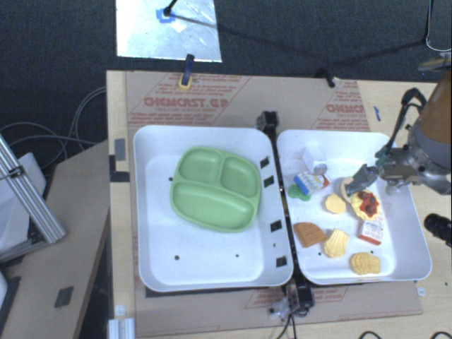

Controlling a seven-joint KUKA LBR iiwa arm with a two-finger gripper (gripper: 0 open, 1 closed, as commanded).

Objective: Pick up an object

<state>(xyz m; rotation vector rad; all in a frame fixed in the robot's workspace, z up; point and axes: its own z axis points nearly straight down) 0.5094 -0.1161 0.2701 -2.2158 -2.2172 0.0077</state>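
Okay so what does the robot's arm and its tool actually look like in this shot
The arm is grey metal with an orange band above the wrist, entering from the right edge. A dark cable loops along its upper side. The tool at its end is grey and dark, with slim dark fingers, and looks blocky and mechanical. No readable markings show on either part.
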